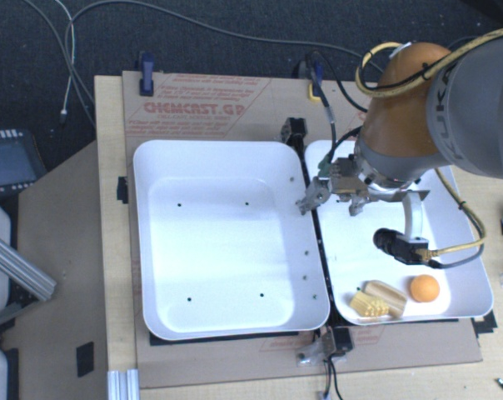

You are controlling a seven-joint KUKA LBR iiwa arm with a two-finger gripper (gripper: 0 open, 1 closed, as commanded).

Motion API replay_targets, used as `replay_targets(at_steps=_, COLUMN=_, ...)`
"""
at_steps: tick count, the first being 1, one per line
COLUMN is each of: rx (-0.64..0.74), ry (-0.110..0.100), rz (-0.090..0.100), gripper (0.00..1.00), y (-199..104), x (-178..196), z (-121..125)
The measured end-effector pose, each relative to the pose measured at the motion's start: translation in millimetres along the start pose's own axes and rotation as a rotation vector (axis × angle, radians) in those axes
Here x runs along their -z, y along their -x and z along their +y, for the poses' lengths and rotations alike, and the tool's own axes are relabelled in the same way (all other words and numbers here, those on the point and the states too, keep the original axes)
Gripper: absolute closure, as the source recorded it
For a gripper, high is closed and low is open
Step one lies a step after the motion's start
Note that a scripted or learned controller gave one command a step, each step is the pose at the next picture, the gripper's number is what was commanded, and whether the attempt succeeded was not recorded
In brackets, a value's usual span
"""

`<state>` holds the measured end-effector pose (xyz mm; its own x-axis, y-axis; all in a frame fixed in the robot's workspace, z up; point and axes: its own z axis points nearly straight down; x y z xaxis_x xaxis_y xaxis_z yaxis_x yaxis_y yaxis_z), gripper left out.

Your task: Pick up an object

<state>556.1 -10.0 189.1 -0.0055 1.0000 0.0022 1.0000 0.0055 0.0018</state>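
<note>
At the near edge of the bench (235, 365), a small metal clamp (322, 352) sits below the seam between the two bins. A cable runs from it off the bottom of the view.

The right bin (468, 302) holds three small objects along its near side. A yellow corn cob (370, 306) lies nearest the bin's near left corner. A tan bread roll (386, 292) lies just behind it; the two appear to touch. An orange ball (425, 288) sits to the right of the roll, close to it but apart.

Just beyond these objects, a black cylindrical part (399, 246) hangs from the arm over the right bin, with a yellow cable leading from it to the right.

The left bin (222, 248) lies beside the right bin, their inner rims nearly meeting.

The gripper (339, 192) is positioned over the far left part of the right bin, next to the seam between the bins. It is well apart from the corn cob, roll and ball. Whether it is released or clenched cannot be determined from this view; no object is visible in it.

Above the gripper, the arm (451, 98) enters from the right, with its orange band (401, 98) above the wrist.

At the far side, a cardboard sheet (193, 102) with red printing lies under the bins, held by a blue clamp (146, 72).
</note>
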Motion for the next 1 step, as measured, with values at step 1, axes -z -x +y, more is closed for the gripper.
replay_targets(at_steps=1, rx=-0.007, ry=-0.002, rz=-0.002, gripper=0.00, y=24.2, x=-1.0, z=-44.6)
